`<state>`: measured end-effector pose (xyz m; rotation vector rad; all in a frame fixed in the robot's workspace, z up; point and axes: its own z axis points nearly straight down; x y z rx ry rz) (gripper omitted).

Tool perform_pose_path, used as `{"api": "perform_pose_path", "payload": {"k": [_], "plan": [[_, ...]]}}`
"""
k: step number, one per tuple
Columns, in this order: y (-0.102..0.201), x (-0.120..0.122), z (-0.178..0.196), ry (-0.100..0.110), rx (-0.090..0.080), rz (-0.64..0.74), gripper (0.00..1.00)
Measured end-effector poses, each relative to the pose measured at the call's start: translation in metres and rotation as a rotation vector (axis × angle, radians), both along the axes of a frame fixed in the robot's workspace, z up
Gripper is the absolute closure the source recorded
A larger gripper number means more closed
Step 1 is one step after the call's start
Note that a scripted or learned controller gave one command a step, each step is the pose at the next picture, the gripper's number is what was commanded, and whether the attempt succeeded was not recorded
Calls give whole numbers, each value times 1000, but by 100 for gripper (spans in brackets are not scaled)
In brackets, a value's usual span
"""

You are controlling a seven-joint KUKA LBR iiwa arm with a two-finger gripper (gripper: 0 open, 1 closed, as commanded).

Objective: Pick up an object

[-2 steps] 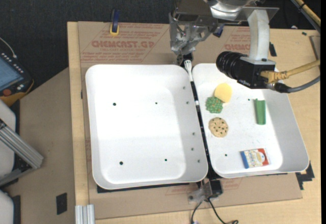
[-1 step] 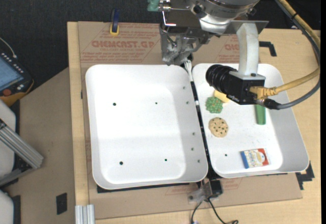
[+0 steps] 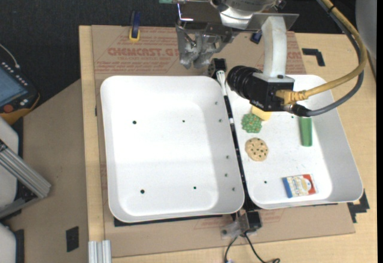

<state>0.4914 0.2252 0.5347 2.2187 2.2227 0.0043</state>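
White plastic forms the two shallow bins seen side by side on the brown cardboard-covered surface (image 3: 90,136), each with rounded corners and a smooth, glossy floor. The left bin (image 3: 119,136) shows a few small dark dots on its floor. In the right bin (image 3: 341,160) four small objects are seen: a bumpy green piece (image 3: 251,122) near the inner wall, a round tan cookie with dark specks (image 3: 257,149) just below it, a green cylinder (image 3: 306,132) lying lengthwise to the right, and a flat red, white and blue packet (image 3: 298,186) near the front edge. The metallic hand (image 3: 197,52) is seen above the far edge of the left bin, over the cardboard; nothing is seen touched or gripped by it.
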Motion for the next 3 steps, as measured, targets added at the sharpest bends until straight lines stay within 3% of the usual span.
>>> {"api": "perform_pose_path", "payload": {"k": [1, 3], "plan": [[-13, -13, 1, 5, -2, -3, 100], [-40, -12, -5, 6, -2, -4, 100]]}}
